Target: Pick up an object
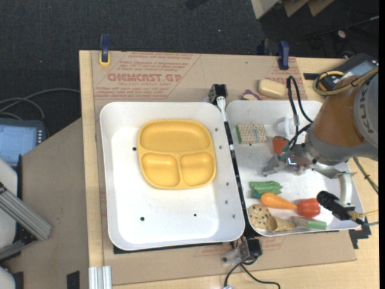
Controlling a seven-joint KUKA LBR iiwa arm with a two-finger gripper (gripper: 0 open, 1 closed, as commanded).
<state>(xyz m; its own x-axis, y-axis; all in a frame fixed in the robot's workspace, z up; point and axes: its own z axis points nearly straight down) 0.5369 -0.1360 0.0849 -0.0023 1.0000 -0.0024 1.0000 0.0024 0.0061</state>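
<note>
Arm over right bin; jaw state cannot be told.
Gripper (278, 163) low in the right bin (337, 229). Green piece (264, 188) just below the jaws, carrot (278, 201) and cookie (258, 215) further below. Yellow tray (177, 153) well left.

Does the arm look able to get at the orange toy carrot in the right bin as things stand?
Probably yes. The orange toy carrot lies uncovered in the right white bin, just nearer the camera than the gripper; a green piece sits close beside it.

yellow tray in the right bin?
No, the yellow tray sits in the left bin; the right bin holds the small items.
</note>
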